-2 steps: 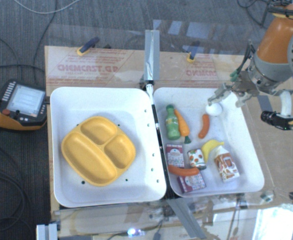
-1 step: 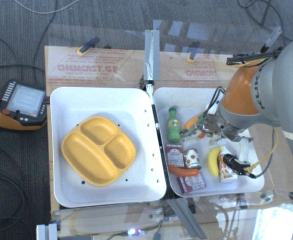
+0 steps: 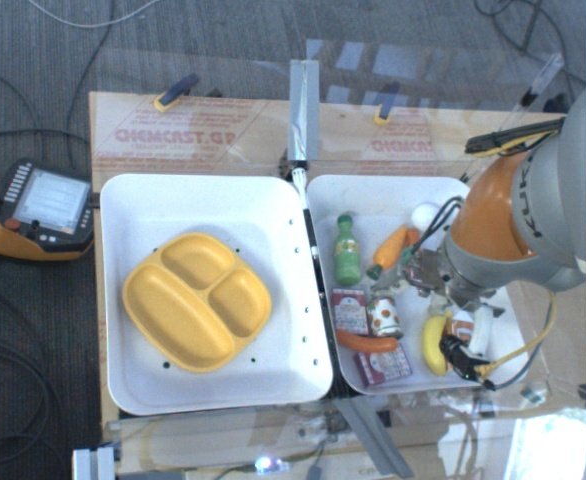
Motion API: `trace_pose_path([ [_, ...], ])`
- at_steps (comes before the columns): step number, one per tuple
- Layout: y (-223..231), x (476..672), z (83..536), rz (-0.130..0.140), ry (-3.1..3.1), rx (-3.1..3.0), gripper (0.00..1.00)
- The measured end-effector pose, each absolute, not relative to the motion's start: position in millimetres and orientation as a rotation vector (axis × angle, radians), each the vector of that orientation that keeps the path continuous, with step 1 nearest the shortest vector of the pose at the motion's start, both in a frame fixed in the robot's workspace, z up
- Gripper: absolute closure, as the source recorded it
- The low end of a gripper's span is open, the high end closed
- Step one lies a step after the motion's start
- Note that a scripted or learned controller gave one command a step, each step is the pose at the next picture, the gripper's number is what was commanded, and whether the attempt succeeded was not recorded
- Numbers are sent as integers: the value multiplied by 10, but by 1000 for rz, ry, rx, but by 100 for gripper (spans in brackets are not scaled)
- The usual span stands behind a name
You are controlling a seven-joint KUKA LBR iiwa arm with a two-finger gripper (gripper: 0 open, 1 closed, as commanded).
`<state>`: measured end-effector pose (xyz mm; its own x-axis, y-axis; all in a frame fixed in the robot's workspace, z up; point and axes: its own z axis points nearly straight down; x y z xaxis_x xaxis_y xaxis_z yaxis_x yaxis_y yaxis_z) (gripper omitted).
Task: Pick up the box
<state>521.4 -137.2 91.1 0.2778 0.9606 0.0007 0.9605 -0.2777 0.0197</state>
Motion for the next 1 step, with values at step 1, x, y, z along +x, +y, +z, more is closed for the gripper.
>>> trace_pose_path([
  [1,-1243,4835,1872,-6,1768,2599,0],
])
